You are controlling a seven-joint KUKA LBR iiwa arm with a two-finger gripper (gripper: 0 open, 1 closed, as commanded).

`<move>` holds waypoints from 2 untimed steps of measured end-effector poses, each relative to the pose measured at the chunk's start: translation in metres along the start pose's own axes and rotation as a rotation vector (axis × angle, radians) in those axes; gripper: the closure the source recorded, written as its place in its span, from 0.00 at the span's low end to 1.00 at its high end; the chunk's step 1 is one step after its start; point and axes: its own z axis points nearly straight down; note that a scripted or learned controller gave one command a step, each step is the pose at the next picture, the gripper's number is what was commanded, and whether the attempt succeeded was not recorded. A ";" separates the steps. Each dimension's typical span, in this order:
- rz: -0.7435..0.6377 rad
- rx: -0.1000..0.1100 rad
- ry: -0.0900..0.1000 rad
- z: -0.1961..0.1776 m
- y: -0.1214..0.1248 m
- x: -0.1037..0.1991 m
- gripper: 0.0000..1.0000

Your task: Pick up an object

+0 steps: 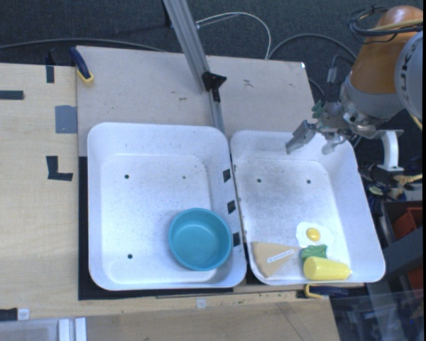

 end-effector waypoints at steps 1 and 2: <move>0.000 0.000 0.000 0.000 0.000 0.000 0.00; 0.001 0.007 0.000 0.063 -0.006 -0.003 0.00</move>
